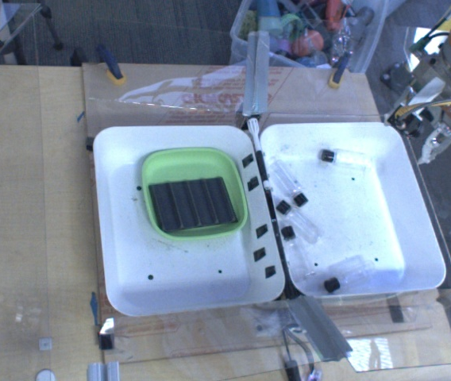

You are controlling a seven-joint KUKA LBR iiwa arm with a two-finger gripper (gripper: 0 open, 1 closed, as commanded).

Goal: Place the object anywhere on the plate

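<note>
A square green plate (pixel 190 156) sits in the left white bin (pixel 122 244). A dark grey ribbed block (pixel 192 203) lies flat on it and covers most of its floor. Several clear vials with black caps lie in the right white bin (pixel 388 205): one at the back (pixel 341 158), one near the divider (pixel 287 182), one at the front (pixel 349 274). My gripper (pixel 436 140) hangs outside the right bin, past its far right corner and above the bench edge. It is apart from the plate and from every vial.
A clear plastic tub of colourful toys (pixel 313 10) stands behind the bins. Black clips (pixel 259 232) line the divider between the bins. Crumpled clear plastic sheet (pixel 202 90) lies behind the left bin. Bare wooden bench (pixel 27 213) stretches to the left.
</note>
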